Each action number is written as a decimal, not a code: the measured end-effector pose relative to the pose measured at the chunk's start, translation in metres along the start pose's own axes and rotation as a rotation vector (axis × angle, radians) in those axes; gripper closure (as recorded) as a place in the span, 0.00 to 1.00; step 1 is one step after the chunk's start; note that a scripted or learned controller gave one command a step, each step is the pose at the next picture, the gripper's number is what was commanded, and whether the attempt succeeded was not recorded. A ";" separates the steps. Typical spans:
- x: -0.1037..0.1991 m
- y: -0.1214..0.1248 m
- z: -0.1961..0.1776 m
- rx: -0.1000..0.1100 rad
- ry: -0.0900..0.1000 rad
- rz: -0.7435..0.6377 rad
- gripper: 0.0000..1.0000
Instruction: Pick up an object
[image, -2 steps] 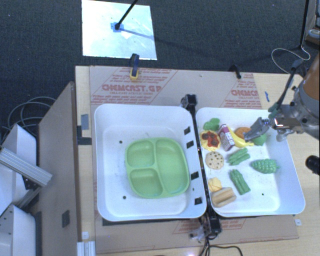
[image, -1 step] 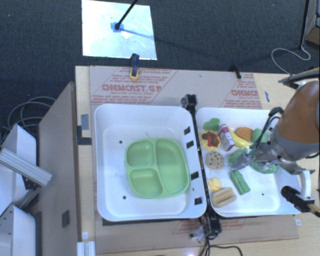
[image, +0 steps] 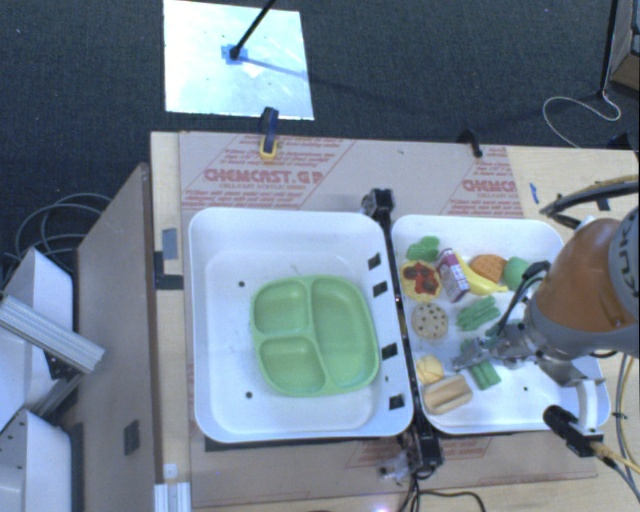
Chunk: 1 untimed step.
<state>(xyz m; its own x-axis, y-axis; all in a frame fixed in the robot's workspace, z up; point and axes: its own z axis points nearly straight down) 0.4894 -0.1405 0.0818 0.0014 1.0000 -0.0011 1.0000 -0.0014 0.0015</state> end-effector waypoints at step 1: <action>0.001 0.002 -0.013 -0.002 0.000 -0.002 1.00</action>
<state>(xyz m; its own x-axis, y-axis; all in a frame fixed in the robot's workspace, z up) 0.4909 -0.1399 0.0952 -0.0009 1.0000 -0.0010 1.0000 0.0009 0.0039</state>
